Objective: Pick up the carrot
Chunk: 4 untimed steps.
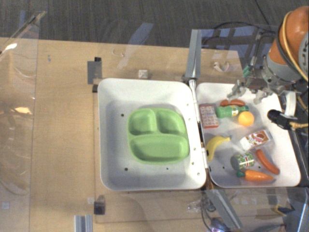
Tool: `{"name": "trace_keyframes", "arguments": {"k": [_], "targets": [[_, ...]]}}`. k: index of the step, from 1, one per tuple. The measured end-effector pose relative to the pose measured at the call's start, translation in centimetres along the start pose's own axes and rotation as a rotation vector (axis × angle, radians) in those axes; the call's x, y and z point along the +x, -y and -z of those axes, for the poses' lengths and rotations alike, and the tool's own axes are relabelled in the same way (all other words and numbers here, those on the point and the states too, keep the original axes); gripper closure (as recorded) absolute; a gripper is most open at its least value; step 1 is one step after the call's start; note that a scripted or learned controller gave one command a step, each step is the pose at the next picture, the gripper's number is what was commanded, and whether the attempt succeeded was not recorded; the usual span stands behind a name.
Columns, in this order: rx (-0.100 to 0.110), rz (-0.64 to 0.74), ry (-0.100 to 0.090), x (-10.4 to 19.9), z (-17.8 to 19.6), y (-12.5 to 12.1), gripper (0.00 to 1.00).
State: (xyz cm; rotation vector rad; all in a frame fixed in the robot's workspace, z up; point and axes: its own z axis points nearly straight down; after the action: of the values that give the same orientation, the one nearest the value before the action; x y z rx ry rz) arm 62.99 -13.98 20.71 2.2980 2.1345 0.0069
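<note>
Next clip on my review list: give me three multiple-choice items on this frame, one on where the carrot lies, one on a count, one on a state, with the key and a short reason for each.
1. Where does the orange carrot with a green top lie?
A. In the green tray
B. At the near edge of the right white bin
C. On the bare bench

2. How many compartments does the green plastic divided tray have?
A. Two
B. Three
C. Five

3. What does the tray hold?
A. Nothing
B. The yellow banana
C. The orange ball

Key:
1 B, since the carrot rests beside the small can in the right bin's near part.
2 B, since two small sections sit above one wide one.
3 A, since the yellow banana and orange ball both lie in the right bin.
</note>
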Motion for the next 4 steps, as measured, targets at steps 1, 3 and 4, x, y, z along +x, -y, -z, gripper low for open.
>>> {"name": "trace_keyframes", "arguments": {"k": [1,3,4], "targets": [[0.002,-0.195,0.001,-5.5,-3.7,5.4,0.0],[0.004,-0.188,0.002,-6.0,-11.6,-1.4,0.0],[-0.009,-0.181,0.006,-5.9,-10.3,-1.8,1.0]]}}
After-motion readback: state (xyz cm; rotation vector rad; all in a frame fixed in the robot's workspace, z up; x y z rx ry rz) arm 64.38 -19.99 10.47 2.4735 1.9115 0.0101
